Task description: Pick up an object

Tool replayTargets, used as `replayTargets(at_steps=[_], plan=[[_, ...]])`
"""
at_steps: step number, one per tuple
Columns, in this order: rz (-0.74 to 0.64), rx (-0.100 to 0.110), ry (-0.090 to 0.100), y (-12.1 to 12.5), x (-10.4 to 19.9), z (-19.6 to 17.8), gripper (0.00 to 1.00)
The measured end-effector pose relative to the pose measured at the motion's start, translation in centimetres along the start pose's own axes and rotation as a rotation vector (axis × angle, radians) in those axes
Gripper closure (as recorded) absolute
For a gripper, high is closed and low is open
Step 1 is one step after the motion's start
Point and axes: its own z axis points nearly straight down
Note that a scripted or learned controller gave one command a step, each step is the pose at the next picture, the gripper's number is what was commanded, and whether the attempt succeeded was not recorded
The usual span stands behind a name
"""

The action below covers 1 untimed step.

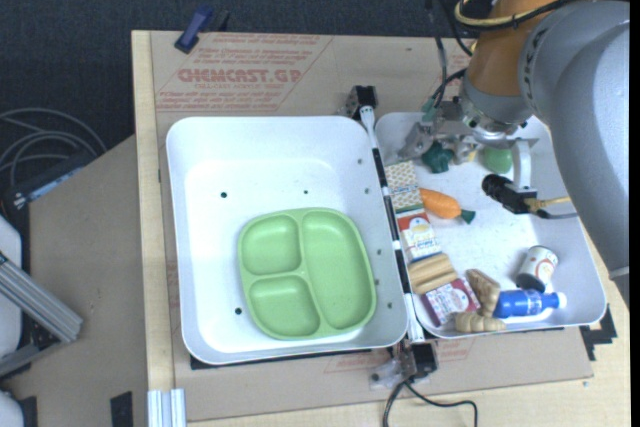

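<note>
While the arm is reaching low into the back of the right bin [590, 300], its end effector [462, 137] is hanging over a dark green item [436, 157] and a light green one [496, 156]; grip state cannot be told, so nothing is looking lifted yet. Left bin [200, 175] is holding a green divided plate [303, 271], while the right one is carrying a toy carrot [441, 205], a blue bottle [527, 302] and small packets [420, 240].

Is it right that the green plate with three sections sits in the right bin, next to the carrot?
Not quite. The camera view shows the green plate in the left bin. The carrot lies in the right bin, so they are in different bins.
</note>
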Motion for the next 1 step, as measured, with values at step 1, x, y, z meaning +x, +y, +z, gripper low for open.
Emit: replayTargets(at_steps=[1], plan=[[0.000,-0.004,-0.003,0.07,-0.11,-1.10,1.00]])
